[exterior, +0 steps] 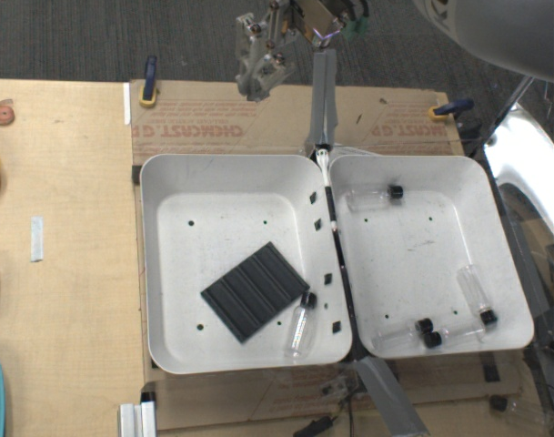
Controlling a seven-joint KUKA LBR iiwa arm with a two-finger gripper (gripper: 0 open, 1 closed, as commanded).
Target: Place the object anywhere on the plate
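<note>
A black ridged rectangular plate [256,291] lies flat and turned at an angle in the left bin [167,244], toward its front. A clear vial with a black cap [301,326] lies just off the plate's right corner, by the bin's front wall; whether it touches the plate I cannot tell. My gripper [256,85] hangs high above the bench, beyond the back edge of the left bin, far from both plate and vial. I see nothing held in it.
The right bin [495,244] holds several clear vials with black caps: one at the back [378,194], one along the right side [475,294], and others at the front [428,335]. A grey post [323,98] rises behind the seam between the bins.
</note>
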